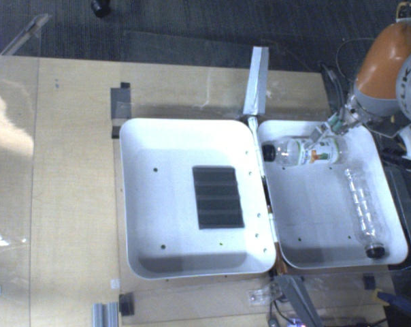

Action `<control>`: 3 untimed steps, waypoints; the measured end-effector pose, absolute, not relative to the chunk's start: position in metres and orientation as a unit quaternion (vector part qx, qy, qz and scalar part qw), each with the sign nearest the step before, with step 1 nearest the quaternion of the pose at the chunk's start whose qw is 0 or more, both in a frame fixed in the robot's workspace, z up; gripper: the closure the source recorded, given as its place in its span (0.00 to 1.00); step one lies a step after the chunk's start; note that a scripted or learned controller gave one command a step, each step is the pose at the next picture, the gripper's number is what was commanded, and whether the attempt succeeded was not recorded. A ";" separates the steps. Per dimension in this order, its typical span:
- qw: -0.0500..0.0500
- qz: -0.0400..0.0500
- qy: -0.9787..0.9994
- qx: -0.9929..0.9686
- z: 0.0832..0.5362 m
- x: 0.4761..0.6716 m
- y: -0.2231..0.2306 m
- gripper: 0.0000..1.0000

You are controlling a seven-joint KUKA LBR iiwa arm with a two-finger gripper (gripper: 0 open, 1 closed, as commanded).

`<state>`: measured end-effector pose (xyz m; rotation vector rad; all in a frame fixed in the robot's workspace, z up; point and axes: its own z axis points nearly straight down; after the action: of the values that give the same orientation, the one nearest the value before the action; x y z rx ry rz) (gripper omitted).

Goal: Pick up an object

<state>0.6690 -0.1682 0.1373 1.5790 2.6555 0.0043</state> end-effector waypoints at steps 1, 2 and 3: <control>0.025 0.002 0.863 0.505 0.137 0.669 -0.168 0.00; 0.024 0.001 0.867 0.498 0.137 0.669 -0.168 0.00; 0.023 0.001 0.870 0.493 0.137 0.669 -0.168 0.00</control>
<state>0.6685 -0.1680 0.1365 1.5266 2.6922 0.0040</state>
